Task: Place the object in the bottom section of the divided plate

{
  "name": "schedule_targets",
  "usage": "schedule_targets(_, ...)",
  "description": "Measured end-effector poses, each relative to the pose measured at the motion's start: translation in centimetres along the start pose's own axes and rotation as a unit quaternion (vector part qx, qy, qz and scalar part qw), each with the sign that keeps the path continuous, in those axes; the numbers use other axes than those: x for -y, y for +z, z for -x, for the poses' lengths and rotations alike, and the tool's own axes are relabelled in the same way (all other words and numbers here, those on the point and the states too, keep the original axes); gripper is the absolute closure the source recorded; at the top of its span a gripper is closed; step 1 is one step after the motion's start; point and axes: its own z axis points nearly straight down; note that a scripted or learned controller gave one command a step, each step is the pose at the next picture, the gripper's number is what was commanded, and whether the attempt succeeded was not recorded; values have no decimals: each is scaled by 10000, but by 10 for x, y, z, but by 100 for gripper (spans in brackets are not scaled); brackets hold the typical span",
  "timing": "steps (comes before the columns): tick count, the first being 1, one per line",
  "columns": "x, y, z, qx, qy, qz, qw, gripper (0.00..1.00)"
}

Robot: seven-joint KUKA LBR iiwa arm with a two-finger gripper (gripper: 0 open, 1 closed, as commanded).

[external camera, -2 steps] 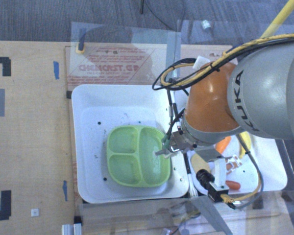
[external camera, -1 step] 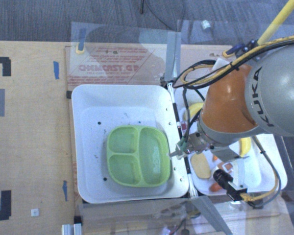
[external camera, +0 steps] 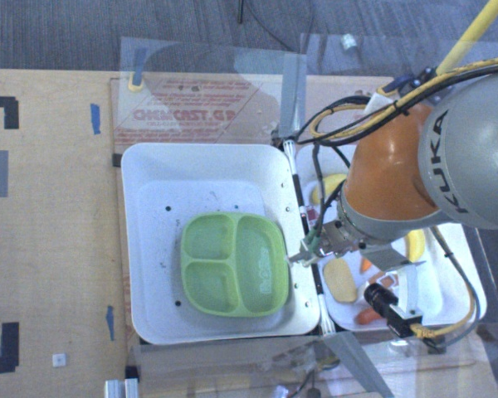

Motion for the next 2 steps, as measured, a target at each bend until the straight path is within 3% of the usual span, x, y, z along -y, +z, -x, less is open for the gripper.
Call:
schedule_targets(1, 23, 9, 71, -3, -1292, 1, 9916, 100)
schedule_targets(2, 5, 8, 14, -2, -1789, 4, 9839, 100)
